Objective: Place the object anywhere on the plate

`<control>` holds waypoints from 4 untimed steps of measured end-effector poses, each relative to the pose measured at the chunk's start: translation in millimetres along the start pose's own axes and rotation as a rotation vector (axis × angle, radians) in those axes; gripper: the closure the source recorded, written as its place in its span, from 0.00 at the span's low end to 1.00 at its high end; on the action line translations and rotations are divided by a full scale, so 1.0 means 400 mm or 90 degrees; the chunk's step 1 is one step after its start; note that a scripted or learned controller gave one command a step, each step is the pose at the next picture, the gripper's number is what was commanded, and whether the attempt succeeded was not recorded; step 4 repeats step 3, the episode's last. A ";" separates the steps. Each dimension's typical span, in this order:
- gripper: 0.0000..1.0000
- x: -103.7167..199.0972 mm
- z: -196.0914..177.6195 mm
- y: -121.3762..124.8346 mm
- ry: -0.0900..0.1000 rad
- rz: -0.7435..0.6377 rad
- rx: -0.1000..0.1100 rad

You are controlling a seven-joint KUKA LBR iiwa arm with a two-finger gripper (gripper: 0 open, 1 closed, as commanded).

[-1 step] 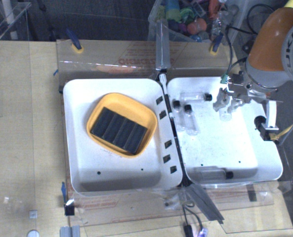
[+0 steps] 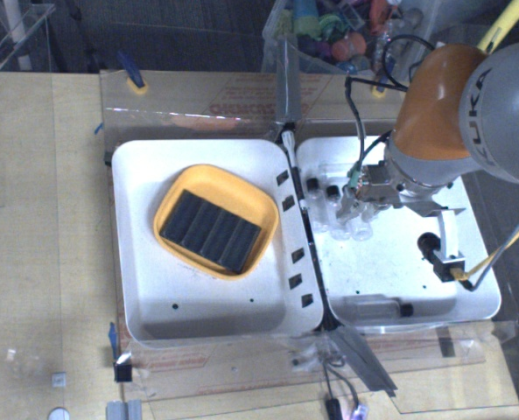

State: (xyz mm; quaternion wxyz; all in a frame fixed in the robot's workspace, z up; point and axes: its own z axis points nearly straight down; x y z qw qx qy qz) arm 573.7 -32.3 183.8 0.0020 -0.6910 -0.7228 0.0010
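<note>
A yellow plate [image 2: 215, 220] sits in the left bin [image 2: 136, 234], tilted cornerwise, with white floor open around it on all sides. A dark ribbed object [image 2: 211, 230] lies flat on the plate, inside its rim. The jaws [image 2: 357, 221] hang over the right bin [image 2: 390, 278], near the divider [image 2: 298, 226]; how far apart they stand cannot be told. The letters "KU" show on the grey arm [image 2: 504, 112]. Faint red print on the wooden surface [image 2: 31, 234] behind the bins is unreadable.

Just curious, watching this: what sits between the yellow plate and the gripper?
In the camera view, the raised divider where the two white bins meet separates the yellow plate from the gripper.
</note>
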 end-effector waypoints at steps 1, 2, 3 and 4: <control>1.00 0.127 -0.001 0.084 -0.001 -0.096 -0.004; 1.00 0.271 0.000 -0.038 -0.001 -0.171 0.000; 0.00 0.269 0.000 -0.037 -0.001 -0.171 0.000; 0.00 0.269 0.000 -0.037 -0.001 -0.171 0.000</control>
